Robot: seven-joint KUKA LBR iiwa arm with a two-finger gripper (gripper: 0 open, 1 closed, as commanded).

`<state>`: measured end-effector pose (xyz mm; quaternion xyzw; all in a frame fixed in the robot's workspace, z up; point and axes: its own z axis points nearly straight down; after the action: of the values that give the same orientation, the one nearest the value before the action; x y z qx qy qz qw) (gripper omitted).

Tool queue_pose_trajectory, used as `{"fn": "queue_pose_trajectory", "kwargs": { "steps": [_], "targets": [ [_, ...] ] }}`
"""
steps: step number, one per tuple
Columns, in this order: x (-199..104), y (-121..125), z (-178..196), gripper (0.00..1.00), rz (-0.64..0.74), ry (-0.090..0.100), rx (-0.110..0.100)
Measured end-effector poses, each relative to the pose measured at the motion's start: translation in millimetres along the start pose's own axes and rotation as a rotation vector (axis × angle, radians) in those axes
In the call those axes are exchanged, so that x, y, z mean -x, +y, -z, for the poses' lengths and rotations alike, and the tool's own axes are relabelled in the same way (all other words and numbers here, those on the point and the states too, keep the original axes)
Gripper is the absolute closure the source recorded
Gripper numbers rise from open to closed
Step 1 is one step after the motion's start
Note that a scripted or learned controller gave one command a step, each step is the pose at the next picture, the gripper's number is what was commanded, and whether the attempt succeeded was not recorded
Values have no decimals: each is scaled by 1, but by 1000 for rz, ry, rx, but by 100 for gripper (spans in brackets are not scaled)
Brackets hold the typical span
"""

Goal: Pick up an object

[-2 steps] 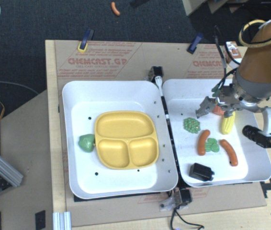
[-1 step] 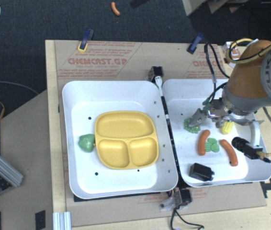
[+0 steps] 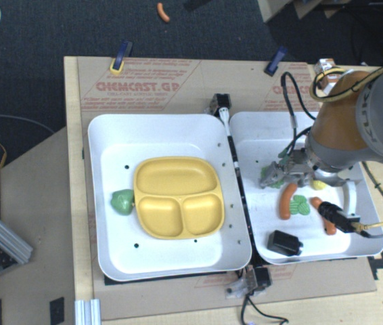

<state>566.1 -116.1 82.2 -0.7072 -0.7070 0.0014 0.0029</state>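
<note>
In the right bin point(image 3: 266, 134), my gripper point(image 3: 276, 175) hangs low near the middle, just above an orange sausage point(image 3: 287, 200). A green leafy piece point(image 3: 302, 206) lies beside the sausage. To their right a small orange piece point(image 3: 328, 223) lies next to a black part. A black block point(image 3: 285, 242) rests near the bin's front edge. A bit of yellow point(image 3: 319, 185) peeks out from under the wrist. The grey arm with its orange band point(image 3: 337, 124) hides the bin's right rear.
The left bin point(image 3: 110, 141) holds a yellow divided plate point(image 3: 178, 196) in its middle and a green lump point(image 3: 122, 201) at the plate's left. Cables run over the right bin's back rim. Clamps sit on the cardboard at the back.
</note>
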Motion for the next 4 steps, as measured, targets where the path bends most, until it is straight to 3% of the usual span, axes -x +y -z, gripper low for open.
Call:
{"fn": "queue_pose_trajectory", "kwargs": {
  "steps": [1,3,4],
  "targets": [
    [0,1,13,100,-1,-2,6],
    [-7,-7,123,100,2,-4,13],
    [-7,-6,144,100,2,-4,12]
  ]
}}
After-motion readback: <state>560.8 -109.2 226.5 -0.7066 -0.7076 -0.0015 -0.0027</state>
